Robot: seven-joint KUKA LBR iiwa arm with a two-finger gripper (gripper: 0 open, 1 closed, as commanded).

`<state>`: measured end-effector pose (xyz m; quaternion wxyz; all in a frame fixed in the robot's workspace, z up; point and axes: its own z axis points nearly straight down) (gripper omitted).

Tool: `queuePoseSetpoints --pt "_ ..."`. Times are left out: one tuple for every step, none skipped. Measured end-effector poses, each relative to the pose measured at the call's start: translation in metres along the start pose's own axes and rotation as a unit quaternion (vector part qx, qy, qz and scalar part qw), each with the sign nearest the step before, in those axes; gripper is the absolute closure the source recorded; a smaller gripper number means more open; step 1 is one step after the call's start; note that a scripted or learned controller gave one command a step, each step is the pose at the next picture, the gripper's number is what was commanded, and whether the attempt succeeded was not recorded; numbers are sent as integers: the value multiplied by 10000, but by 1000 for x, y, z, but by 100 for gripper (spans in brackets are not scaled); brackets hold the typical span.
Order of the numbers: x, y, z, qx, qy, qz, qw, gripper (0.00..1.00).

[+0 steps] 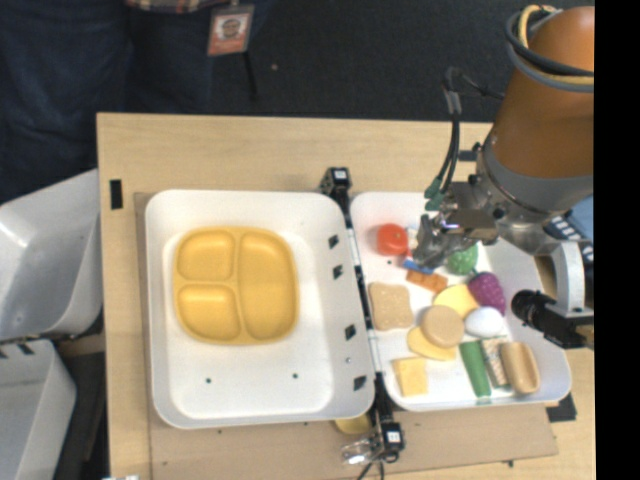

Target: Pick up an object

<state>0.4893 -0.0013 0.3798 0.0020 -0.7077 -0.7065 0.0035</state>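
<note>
The right bin (pixel 392 210) holds several toy foods: a red tomato (pixel 392 238), an orange carrot piece (pixel 427 279), a tan bread slice (pixel 390 305), a round bun (pixel 441 325), a yellow cheese block (pixel 411 376), a green broccoli (pixel 463 260), a purple grape bunch (pixel 487 289), a white egg (pixel 486 321), a green stick (pixel 475 369) and a hot dog (pixel 519 365). My gripper (pixel 432 248) hangs low over the bin's middle, between the tomato and the broccoli, just above the carrot piece. Nothing shows between its fingers.
The left bin (pixel 160 368) carries a yellow divided plate (pixel 237 283). A person in a plaid shirt stands behind the bench. The grey arm with its orange band (pixel 550 68) looms over the right bin's far right corner. White equipment (pixel 40 258) sits left of the bench.
</note>
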Motion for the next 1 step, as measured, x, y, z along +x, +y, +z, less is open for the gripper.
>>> queuePoseSetpoints --pt "37 24 152 37 3 -15 10000 100"
